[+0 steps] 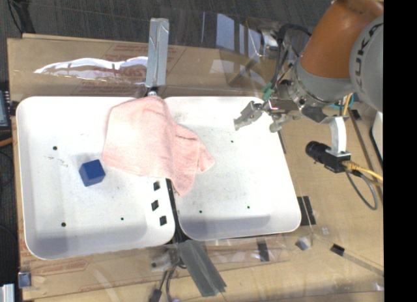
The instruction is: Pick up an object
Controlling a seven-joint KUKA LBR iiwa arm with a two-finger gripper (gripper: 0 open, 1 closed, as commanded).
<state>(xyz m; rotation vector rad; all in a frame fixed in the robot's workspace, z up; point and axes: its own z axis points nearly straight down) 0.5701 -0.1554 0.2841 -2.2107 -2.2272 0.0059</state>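
A pink cloth [156, 143] lies crumpled over the divider between the two white bins, covering part of each. A small blue cube [92, 172] rests in the left bin [39, 229], left of the cloth. My gripper [261, 120] hangs over the upper right corner of the right bin [260, 216], well to the right of the cloth. Its fingers [245, 116] stand apart and open, with nothing between them.
A grey upright post [157, 53] stands behind the bins at the divider. Brown cardboard [78, 53] lines the bench behind the bins, with clear plastic sheeting on it. Tape pieces and brackets [195, 268] sit at the front edge.
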